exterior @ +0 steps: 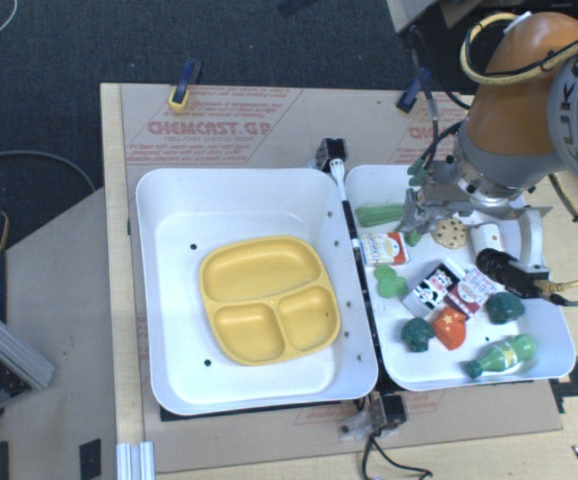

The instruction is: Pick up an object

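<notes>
The bench carries two shallow white bins side by side, the left bin (159, 268) and the right bin (559, 343), resting on a brown board (219, 128) printed with red lettering. The left bin holds a yellow divided tray (267, 296) with three compartments, lying flat near the bin's centre. The arm (524, 88) reaches in from the right, its orange band above the wrist, and the gripper (416, 226) hangs low over the upper left part of the right bin. Whether it is spread or closed cannot be told from this angle, and no object is seen between its tips. Just left of the gripper lies a green oblong piece (377, 214); just right of it lies a round speckled cookie (450, 232). Below the gripper sits a small red and white packet (383, 249), then a green lump (390, 285). Further down the bin lie a black and white carton (431, 290), a broccoli floret (416, 334), a red piece (450, 329), a second dark green floret (503, 308) and a green bottle (503, 356) on its side near the lower rim.
</notes>
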Motion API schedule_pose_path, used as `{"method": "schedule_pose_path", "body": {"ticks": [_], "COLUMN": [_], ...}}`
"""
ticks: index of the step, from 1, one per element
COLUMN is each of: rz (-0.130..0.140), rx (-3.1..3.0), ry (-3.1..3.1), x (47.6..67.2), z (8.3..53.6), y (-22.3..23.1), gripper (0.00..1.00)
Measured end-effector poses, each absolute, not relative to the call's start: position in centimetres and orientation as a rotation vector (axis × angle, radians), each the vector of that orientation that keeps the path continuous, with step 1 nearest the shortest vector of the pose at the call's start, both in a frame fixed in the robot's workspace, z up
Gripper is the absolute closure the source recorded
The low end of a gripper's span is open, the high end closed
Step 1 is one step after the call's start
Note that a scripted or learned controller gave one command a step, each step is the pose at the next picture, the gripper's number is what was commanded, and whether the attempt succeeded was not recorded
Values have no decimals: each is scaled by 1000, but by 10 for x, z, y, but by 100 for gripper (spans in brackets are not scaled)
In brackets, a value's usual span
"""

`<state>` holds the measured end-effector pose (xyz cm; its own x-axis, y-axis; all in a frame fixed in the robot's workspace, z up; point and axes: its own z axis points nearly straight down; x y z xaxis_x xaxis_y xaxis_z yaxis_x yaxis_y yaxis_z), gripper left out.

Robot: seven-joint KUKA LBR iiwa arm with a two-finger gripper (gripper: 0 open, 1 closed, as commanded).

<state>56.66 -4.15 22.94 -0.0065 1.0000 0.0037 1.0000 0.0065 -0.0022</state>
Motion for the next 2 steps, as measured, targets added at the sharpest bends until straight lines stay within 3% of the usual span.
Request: {"method": "schedule_pose_path", "body": {"ticks": [1, 2], "rz": [1, 4], "rx": [-2210, -2216], "ry": [-2225, -2221], "x": [541, 524], "z": [226, 220], "y": [18, 36], "gripper": [100, 100]}}
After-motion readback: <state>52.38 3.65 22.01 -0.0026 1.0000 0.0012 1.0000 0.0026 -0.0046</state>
